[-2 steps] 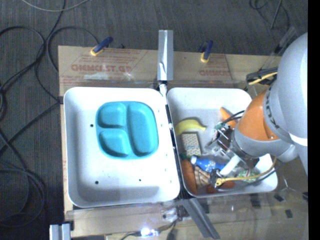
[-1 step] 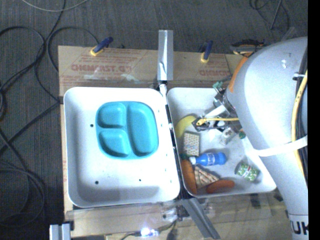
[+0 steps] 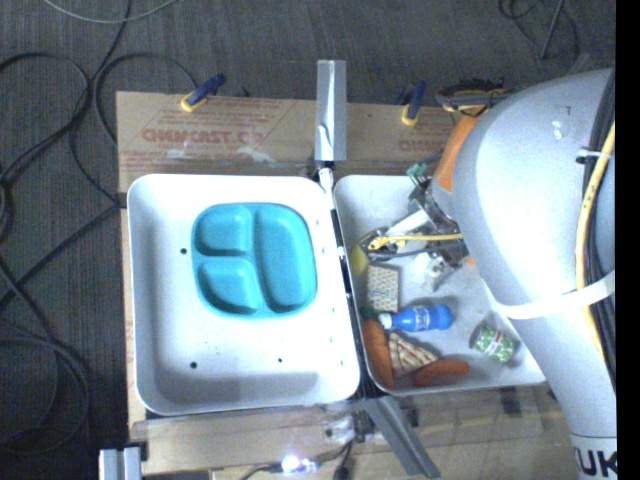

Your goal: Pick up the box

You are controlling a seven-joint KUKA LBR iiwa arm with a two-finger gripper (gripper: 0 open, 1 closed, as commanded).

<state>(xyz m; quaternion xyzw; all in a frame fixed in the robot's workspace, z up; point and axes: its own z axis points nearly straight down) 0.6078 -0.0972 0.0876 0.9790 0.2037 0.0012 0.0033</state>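
Tabletop [image 3: 150, 128]: brown board carrying two shallow white bins side by side, with clamps at its far edge.
Left bin [image 3: 160, 368]: holds a teal divided tray [image 3: 255, 258], lying flat near its middle.
Right bin [image 3: 350, 203]: crowded with small things, and partly covered by the grey arm [image 3: 540, 218] reaching in from the right.
Pincer [image 3: 420, 230]: low over the far half of the right bin, amid yellow and metal parts (whether it is spread or pressed together, I cannot tell).
Box [image 3: 383, 288]: small, with a speckled tan face, lying flat in the right bin close to its left wall; it sits nearer the camera than the pincer, down and to the left of it, apart from it.
Blue bottle [image 3: 420, 318]: on its side just below the box.
Orange pieces [image 3: 376, 343]: near the bin's front corner.
Green-patterned can [image 3: 493, 343]: toward the front right, beside the arm.
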